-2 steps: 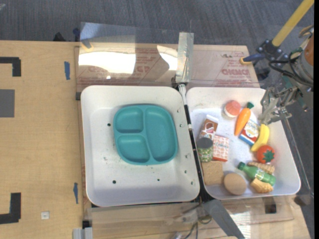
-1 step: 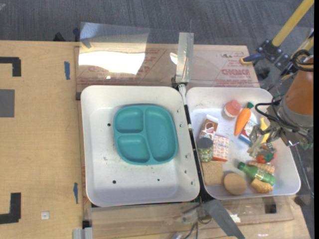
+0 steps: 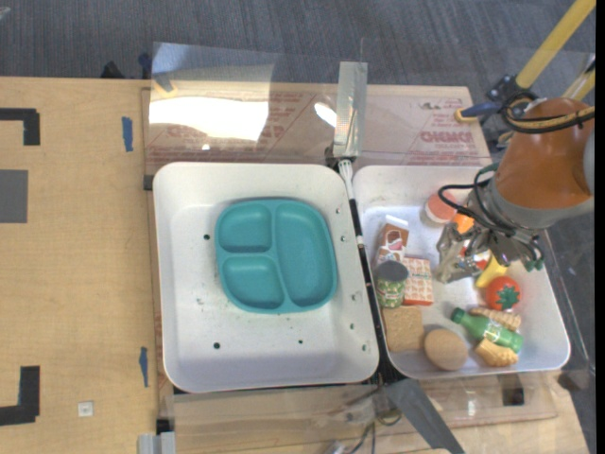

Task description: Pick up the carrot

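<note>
The carrot (image 3: 462, 223) is not yet lifted, as far as I can judge: an orange piece I take for it lies in the right bin (image 3: 558, 348), near that bin's far side, just beside a round pale-and-red lid-like thing (image 3: 439, 206) and right at the arm's wrist. The arm (image 3: 541, 164) reaches in over that bin and the claw (image 3: 460, 258) hangs low among the toys, just this side of the carrot. Cables and metal crowd the tip, so I cannot tell whether the claw is open, closed or gripping. The grasp and the lift both look left to do.

The left bin (image 3: 180, 206) holds one teal divided plate (image 3: 277, 254), lying flat near its middle, with nothing on it.

The right bin is crowded. Along its left wall sit a small red-and-white carton (image 3: 392, 242), a dark-topped can (image 3: 391, 281), a red-and-white packet (image 3: 418, 287) and a tan cracker (image 3: 404, 327). At the near side lie a round bun (image 3: 445, 347), a green bottle (image 3: 486, 326) and a yellow piece (image 3: 497, 354). A tomato (image 3: 502, 293) sits just right of the claw.
</note>
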Robot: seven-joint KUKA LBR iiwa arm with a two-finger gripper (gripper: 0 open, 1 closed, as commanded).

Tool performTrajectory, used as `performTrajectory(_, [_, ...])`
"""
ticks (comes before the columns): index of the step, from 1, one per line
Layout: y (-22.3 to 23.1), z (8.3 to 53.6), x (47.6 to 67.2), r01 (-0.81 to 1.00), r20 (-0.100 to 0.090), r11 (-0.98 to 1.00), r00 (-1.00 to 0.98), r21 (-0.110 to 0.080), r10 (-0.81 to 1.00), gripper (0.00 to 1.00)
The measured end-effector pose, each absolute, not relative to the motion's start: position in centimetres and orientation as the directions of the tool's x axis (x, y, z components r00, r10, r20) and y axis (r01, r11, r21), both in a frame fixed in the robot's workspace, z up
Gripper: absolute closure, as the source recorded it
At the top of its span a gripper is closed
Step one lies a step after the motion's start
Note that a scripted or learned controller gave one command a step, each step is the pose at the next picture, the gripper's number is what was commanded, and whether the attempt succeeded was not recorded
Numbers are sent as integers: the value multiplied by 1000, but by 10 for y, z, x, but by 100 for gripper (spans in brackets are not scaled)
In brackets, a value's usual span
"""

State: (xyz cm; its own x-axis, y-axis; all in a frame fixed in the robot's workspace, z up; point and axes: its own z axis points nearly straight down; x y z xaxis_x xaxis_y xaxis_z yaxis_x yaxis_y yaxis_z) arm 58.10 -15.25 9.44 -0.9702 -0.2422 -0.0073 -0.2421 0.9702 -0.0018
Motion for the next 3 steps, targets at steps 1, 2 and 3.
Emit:
performTrajectory(1, [-108,252,584,-155,-19,988,-988,-4,-155,100])
performTrajectory(2, [-178,109,563,-144,6,990,-990,4,-144,100])
performTrajectory(3, [-140,90,636,-16,-13,1000,-1000,0,-16,100])
